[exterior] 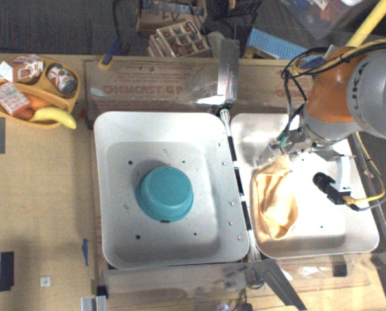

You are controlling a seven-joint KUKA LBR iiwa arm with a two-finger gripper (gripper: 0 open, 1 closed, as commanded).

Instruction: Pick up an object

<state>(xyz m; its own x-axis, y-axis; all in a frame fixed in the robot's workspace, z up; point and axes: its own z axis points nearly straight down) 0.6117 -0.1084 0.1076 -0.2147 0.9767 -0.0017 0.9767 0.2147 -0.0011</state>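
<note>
A tan cloth (274, 199) lies crumpled along the left side of the right bin (348, 235). Its upper corner rises in a peak toward my gripper (282, 149), which hangs over the bin's upper left part, right above that corner. The gripper's tip touches or nearly touches the cloth; the view does not show which. A teal bowl (166, 193) sits upside down in the middle of the left bin (115, 141), well away from the gripper.
The grey arm with its orange band (332, 99) reaches in from the upper right, and a black fitting with a cable (328, 186) hangs over the right bin. A yellow tray of toy food (31, 92) stands on the bench at far left.
</note>
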